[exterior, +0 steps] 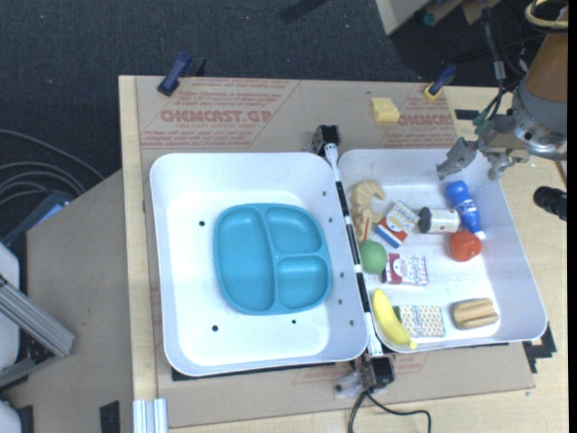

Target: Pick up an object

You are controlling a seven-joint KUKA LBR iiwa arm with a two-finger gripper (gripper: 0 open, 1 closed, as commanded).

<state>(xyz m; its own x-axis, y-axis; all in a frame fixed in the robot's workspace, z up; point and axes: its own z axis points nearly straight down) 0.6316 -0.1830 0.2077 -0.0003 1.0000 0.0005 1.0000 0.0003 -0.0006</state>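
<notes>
Arm: enters from the upper right, its orange-banded section at the frame's edge above the right bin's [516,242] far right corner.
Wrist: a grey ring below the orange band, with cables running along it, over that bin's far rim.
Gripper [476,159]: hangs over the far end of that bin, pointing down and to the left.
Fingers [454,161]: two grey fingers spread apart, nothing between them.
</notes>
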